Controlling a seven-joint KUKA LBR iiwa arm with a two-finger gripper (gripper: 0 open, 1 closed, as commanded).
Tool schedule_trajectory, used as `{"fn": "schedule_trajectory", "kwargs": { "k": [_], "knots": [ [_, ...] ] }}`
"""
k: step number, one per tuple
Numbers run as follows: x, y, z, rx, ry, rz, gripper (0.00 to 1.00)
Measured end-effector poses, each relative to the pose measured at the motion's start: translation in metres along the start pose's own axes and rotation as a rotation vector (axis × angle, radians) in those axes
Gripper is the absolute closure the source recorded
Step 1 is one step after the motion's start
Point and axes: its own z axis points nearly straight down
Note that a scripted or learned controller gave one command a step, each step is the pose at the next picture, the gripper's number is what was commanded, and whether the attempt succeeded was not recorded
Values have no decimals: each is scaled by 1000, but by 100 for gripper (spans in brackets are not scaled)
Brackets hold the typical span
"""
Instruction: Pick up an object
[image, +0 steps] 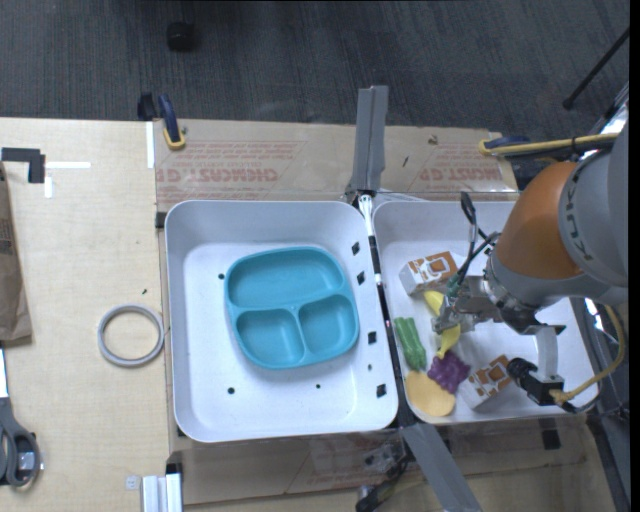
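Note:
The right bin (400, 225) holds several small items: a white and orange carton (430, 270), a yellow piece (433, 299), a green pod-shaped object (408, 342), a purple bunch of grapes (449, 372), a pale yellow disc (432, 399) and a second small carton (490, 377). My gripper (448, 322) reaches down into this bin from the right, its tip low among the yellow piece, the green object and the grapes. The arm's orange band (535, 235) sits above it and hides part of the bin floor.
The left bin (190, 300) carries a blue divided plate (292, 306). On the wooden bench to the left lie a grey tape ring (131, 334), scissors (16, 455) and a brown bag (10, 270). A metal divider (370, 140) stands between the bins at the back.

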Motion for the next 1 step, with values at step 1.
{"fn": "schedule_trajectory", "kwargs": {
  "k": [1],
  "knots": [
    [20,36,-92,-3,-1,119,100]
  ]
}}
